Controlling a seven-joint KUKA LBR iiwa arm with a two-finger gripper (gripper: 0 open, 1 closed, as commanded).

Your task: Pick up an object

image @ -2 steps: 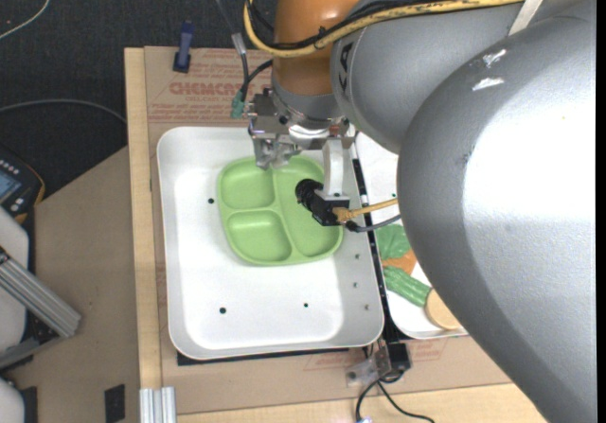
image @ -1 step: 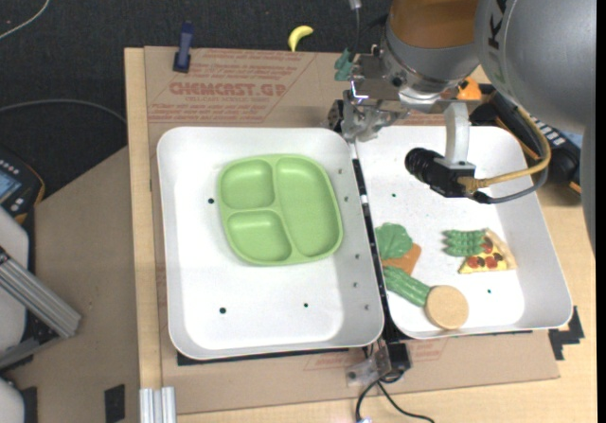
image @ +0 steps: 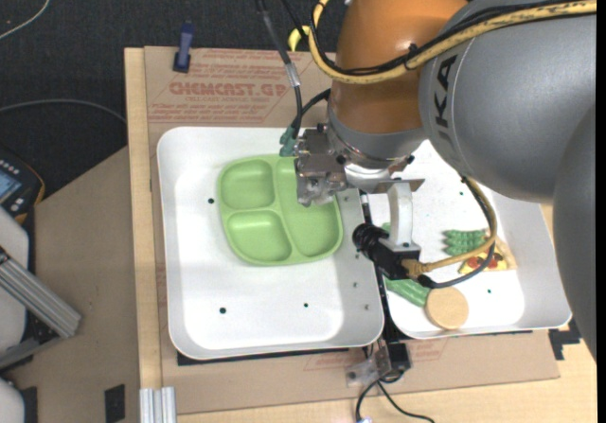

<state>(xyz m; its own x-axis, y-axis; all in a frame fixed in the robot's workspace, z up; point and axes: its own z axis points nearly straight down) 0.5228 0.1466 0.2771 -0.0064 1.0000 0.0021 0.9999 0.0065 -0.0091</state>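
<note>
In the left bin (image: 189, 317), the gripper (image: 317, 186) hangs over the right edge of the green divided plate (image: 275, 213), whether spread or closed I cannot tell.

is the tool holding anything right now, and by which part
Cannot be told. The tool sits over the right edge of the green divided plate in the left bin, but no grip on it is visible.
</note>
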